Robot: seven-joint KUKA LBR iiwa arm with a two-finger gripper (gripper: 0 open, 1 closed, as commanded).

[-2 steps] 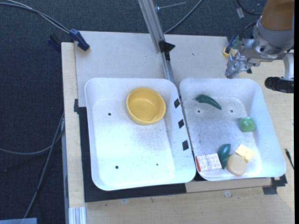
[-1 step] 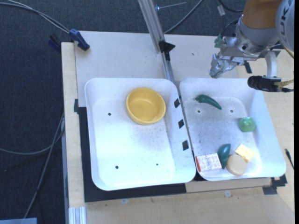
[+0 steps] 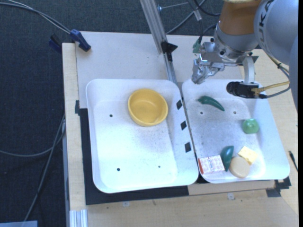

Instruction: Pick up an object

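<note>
The robot's hand (image 3: pixel 200 74) hangs over the far left corner of the right-hand bin (image 3: pixel 265 122), its metal fingers pointing down and drawn close together with nothing between them. Just below it, apart from the fingertips, a dark green curved pepper-like piece (image 3: pixel 211 103) lies on the bin floor. Farther toward the near right side sits a light green ball (image 3: pixel 250 126). At the bin's near edge a cluster gathers: a small red-and-white box (image 3: pixel 211 164), a teal oval piece (image 3: pixel 227 152), a tan round block (image 3: pixel 239 167) and a pale yellow wedge (image 3: pixel 247 154), the last three touching or nearly so. The left-hand bin (image 3: pixel 109 169) holds a yellow bowl (image 3: pixel 147 107), upright, near its far edge. Both bins rest on a pale wooden surface (image 3: pixel 118 56), where a blue clamp (image 3: pixel 79 39) grips the far left corner and a metal pole (image 3: pixel 154 18) slants up between the bins.
</note>
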